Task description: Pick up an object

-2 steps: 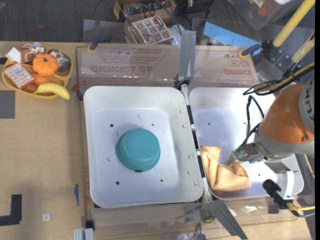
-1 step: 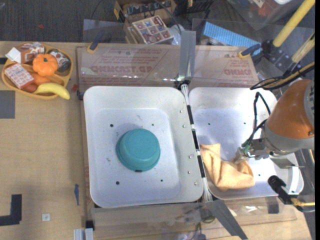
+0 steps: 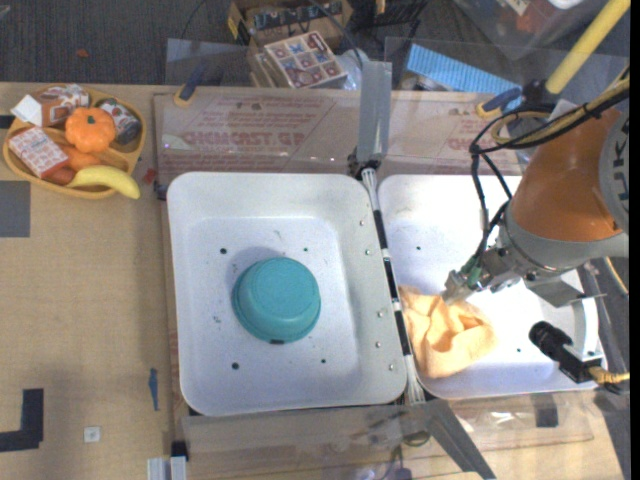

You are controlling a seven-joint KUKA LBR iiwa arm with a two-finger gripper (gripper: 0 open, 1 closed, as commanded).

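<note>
A teal bowl (image 3: 277, 298) lies upside down in the middle of the left bin (image 3: 200, 218). A crumpled yellow-orange cloth (image 3: 446, 334) lies in the front left part of the right bin (image 3: 430, 208), against the wall between the bins. My gripper (image 3: 463, 284) hangs just above the cloth's upper right edge, reaching in from the right under the grey and orange arm. Its tips are small and dark against the cloth.
A shallow dish (image 3: 20, 158) with a small pumpkin, a banana and other toy food stands on the bench at the far left. Boxes and clutter lie beyond the bins at the back.
</note>
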